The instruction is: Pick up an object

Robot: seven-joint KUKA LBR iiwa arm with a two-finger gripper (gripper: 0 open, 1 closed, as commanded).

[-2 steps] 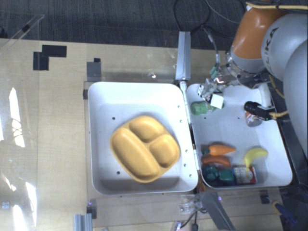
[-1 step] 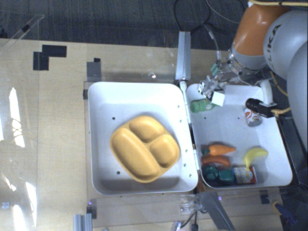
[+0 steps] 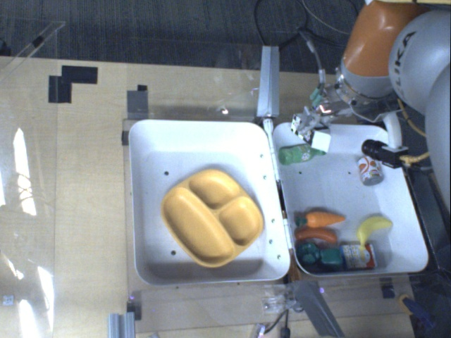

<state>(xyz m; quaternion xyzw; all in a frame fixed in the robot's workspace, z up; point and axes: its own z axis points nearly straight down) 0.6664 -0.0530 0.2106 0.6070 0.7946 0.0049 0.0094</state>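
Observation:
My gripper [image 3: 307, 124] hangs over the far left corner of the right bin [image 3: 409, 259], the grey arm with its orange band coming in from the upper right. Just below the gripper lies a green packet [image 3: 293, 154] with a small white block [image 3: 320, 141] at its right end. I cannot tell whether the gripper touches them. Further right lies a small orange-and-white can [image 3: 370, 170]. Along the bin's near side sit an orange carrot [image 3: 323, 218], a yellow banana [image 3: 373, 227], a red item [image 3: 316, 235] and a dark green bottle with a coloured label [image 3: 340, 256].
The left bin [image 3: 148, 189] holds a yellow divided plate [image 3: 212, 216]. A metal post [image 3: 268, 83] stands at the back between the bins. Black cables [image 3: 285, 20] loop behind the bench. A black hose end [image 3: 380, 151] juts over the right bin's far right side.

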